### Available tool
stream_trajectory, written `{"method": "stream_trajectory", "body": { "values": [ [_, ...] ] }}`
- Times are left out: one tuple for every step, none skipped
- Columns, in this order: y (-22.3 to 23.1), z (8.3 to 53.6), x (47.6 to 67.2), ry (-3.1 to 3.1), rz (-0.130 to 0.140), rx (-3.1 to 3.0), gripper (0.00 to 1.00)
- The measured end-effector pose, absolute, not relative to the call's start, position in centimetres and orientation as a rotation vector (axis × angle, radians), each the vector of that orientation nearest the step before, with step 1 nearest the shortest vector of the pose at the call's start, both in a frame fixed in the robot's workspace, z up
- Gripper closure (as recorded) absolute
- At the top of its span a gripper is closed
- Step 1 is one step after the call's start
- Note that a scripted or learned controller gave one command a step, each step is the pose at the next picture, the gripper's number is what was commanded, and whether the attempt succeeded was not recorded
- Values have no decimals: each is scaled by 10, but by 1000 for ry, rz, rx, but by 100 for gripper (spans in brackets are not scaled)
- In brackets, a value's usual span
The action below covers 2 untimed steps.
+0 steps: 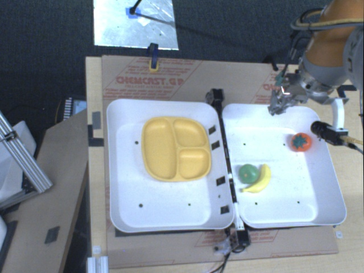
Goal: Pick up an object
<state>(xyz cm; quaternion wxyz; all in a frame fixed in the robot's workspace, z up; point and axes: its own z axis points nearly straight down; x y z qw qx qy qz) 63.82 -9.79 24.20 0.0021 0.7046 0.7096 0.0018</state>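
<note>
In the right bin (318, 209) lie a yellow banana (260, 180), a green round fruit (248, 173) touching its left side, and a small orange-red fruit (301, 142) near the bin's right wall. My gripper (278, 106) hangs over the bin's far edge, up and left of the orange-red fruit. Nothing shows between its fingers, and their spread is too small to make out.
The left bin (125, 209) holds a yellow divided plate (175, 148). A black divider strip (223, 152) runs between the bins. A shiny metal sheet (135, 16) lies beyond the bench, and a black fitting (324, 131) juts over the right bin's right edge.
</note>
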Motion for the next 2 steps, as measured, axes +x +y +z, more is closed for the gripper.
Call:
{"method": "stream_trajectory", "body": {
  "values": [
    [-98,269,639,2227,3,2212,100],
    [-41,252,636,2230,2,2212,100]
  ]
}}
